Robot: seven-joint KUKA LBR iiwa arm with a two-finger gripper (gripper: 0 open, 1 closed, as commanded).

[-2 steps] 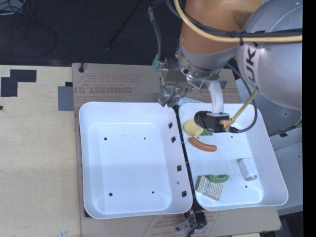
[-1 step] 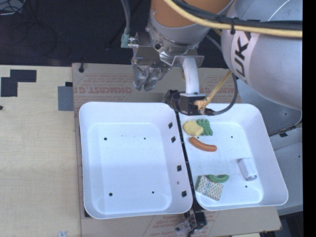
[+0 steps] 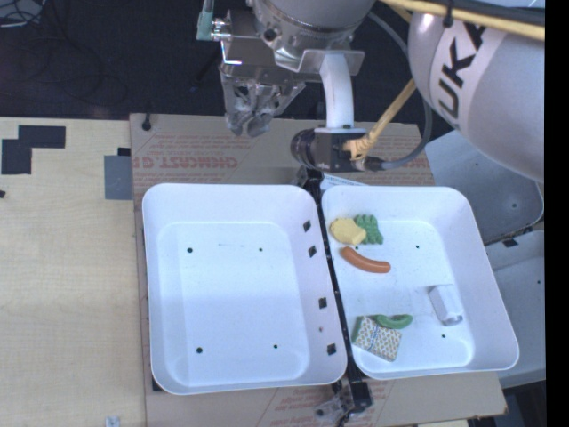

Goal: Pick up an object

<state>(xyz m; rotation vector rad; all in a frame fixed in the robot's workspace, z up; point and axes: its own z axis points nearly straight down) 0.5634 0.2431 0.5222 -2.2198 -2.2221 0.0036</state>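
Observation:
My gripper hangs high above the back edge of the left bin, with nothing seen between its fingers. The right bin holds several items: a yellow toy with a green leafy piece beside it, an orange-red sausage, a silver can lying on its side, a green curved piece and a patterned square packet.
A brown cardboard sheet lies under both bins. A black mount with a yellow cable stands behind the bins' divider. The pale wooden bench stretches to the left. The arm's grey body fills the upper right.

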